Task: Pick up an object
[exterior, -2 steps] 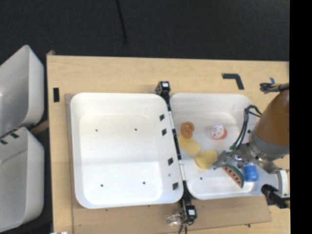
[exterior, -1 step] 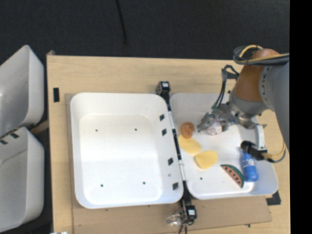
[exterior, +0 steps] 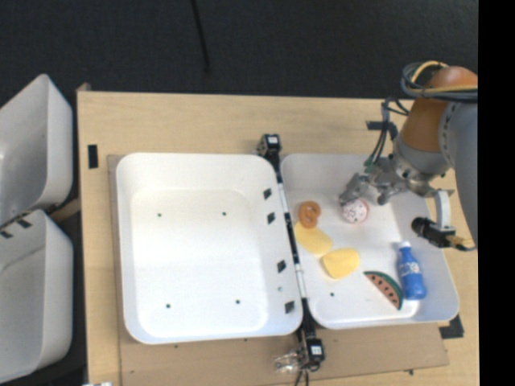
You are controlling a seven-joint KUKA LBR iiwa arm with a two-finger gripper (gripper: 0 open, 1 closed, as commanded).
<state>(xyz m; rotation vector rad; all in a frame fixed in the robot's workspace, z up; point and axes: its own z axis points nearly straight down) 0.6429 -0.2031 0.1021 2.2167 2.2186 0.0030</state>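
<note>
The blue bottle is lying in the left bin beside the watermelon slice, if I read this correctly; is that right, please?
Not quite: the camera view shows the blue bottle lying in the right bin, not the left one. It does lie beside the watermelon slice, near that bin's front right corner.

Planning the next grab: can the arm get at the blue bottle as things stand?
Probably yes. The blue bottle lies in the right bin, near its right wall, with nothing on top of it. The watermelon slice lies close beside it, so that could get nudged. The gripper is over the small white ball.
</note>
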